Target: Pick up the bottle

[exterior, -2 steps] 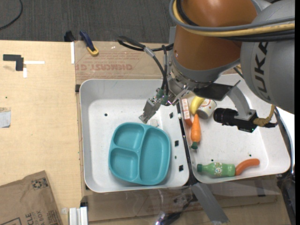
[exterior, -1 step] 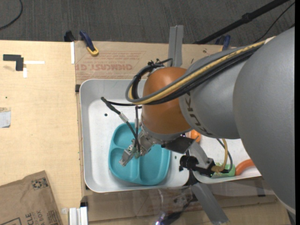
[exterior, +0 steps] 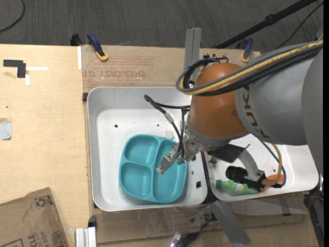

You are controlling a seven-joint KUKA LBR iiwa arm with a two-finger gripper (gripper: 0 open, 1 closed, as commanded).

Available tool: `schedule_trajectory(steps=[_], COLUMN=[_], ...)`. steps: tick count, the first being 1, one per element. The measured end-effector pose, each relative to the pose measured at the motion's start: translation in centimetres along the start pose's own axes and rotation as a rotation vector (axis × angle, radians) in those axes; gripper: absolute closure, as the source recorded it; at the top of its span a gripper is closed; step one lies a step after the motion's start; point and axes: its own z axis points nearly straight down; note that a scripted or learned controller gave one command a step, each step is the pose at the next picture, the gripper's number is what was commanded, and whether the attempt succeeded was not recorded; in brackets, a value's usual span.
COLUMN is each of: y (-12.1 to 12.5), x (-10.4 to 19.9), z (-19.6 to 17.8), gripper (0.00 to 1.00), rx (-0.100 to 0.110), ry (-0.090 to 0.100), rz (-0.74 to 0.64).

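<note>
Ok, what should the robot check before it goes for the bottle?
1. Bottle spotted: ok, the green bottle lies in the right-hand bin.
2. Gripper above bottle: not ok, the gripper hangs over the teal plate in the left-hand bin.
3. Bottle held: not ok, it lies apart from the gripper.
4. Clear way down to the bottle: cannot tell, the arm covers part of that bin.

Robotics lab, KUKA arm [exterior: 277, 102], clamps [exterior: 97, 48] on cardboard bench [exterior: 41, 138], 2 white bins [exterior: 115, 120]

Wooden bench [exterior: 41, 138], white bin [exterior: 91, 153] beside second white bin [exterior: 304, 175], cardboard sheet [exterior: 128, 68], perhaps a box corner [exterior: 28, 220]
</note>
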Motion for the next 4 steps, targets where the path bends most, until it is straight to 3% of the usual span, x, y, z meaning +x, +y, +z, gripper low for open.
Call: schedule_trajectory(steps=[1, 2, 3, 4], y=[7.4, 7.1, 7.1, 5.0], x=[0.2, 0.1, 2.7, -3.1], z=[8.4, 7.8, 9.1, 3.0], gripper=[0.00, 1.00, 1.00, 1.00], rx=[-0.024, -0.015, -0.003, -0.001], ry=[-0.008, -0.005, -0.002, -0.001], rz=[0.047, 0.053, 0.243, -0.160])
